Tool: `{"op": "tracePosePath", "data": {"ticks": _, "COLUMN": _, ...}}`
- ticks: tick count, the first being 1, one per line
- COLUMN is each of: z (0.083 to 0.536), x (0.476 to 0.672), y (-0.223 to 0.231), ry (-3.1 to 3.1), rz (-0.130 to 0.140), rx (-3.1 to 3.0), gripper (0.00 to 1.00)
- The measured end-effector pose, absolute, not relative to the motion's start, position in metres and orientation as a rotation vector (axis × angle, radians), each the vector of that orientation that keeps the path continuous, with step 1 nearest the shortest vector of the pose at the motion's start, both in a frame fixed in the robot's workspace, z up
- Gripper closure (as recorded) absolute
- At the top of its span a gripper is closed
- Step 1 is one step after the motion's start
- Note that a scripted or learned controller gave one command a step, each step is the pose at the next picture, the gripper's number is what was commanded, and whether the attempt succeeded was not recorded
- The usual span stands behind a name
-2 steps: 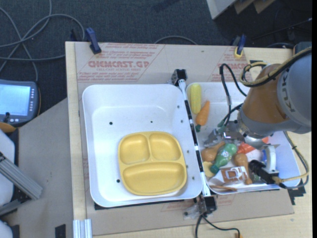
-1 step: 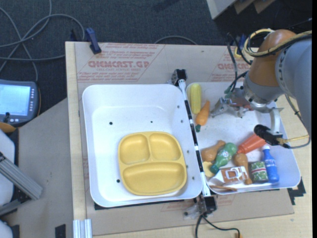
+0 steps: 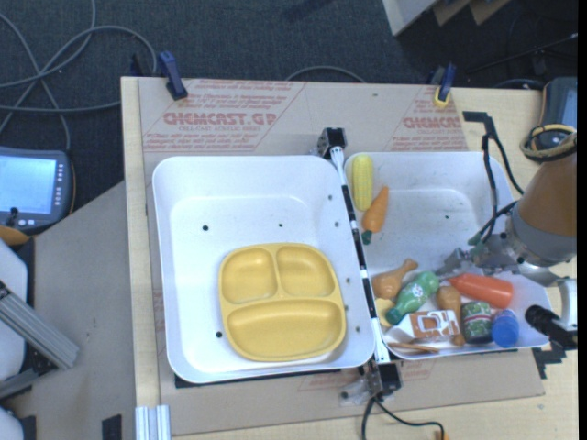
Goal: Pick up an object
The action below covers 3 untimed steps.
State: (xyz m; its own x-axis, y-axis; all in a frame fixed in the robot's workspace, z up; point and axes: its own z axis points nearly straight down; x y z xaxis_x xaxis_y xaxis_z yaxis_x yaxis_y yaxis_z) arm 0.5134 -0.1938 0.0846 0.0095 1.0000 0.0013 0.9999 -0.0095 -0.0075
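The right bin (image 3: pixel 431 177) holds a pile of toy food in its near half. A yellow corn cob (image 3: pixel 362 180) and an orange carrot (image 3: pixel 376 209) lie against its left wall. Nearer the front are a tan drumstick (image 3: pixel 396 276), a green bottle (image 3: pixel 413 293), a red-orange pepper (image 3: pixel 481 289), a small can (image 3: pixel 477 322), a blue piece (image 3: pixel 505 328) and a little orange-and-white carton (image 3: pixel 433 323). My gripper (image 3: pixel 465 259) is low inside the right bin, just above the red-orange pepper and right of the green bottle. Nothing shows in its grasp.
The left bin (image 3: pixel 183 200) holds a yellow divided plate (image 3: pixel 280 301). A black ridge with clips (image 3: pixel 353 236) separates the two bins. The arm with its orange band (image 3: pixel 555 191) crosses the right bin's right wall. Cables (image 3: pixel 491 168) trail over the far right corner.
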Motion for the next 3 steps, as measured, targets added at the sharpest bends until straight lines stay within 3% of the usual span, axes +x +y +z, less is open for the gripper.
{"op": "tracePosePath", "data": {"ticks": 1, "z": 0.205, "x": 0.617, "y": -0.178, "ry": -2.242, "rz": -0.014, "rx": -2.226, "gripper": 0.00}}
{"op": "tracePosePath", "data": {"ticks": 2, "z": 0.105, "x": 0.525, "y": -0.128, "ry": -2.210, "rz": 0.010, "rx": -2.210, "gripper": 0.00}}
{"op": "tracePosePath", "data": {"ticks": 3, "z": 0.087, "x": 0.519, "y": -0.101, "ry": -2.227, "rz": -0.005, "rx": -2.233, "gripper": 0.00}}
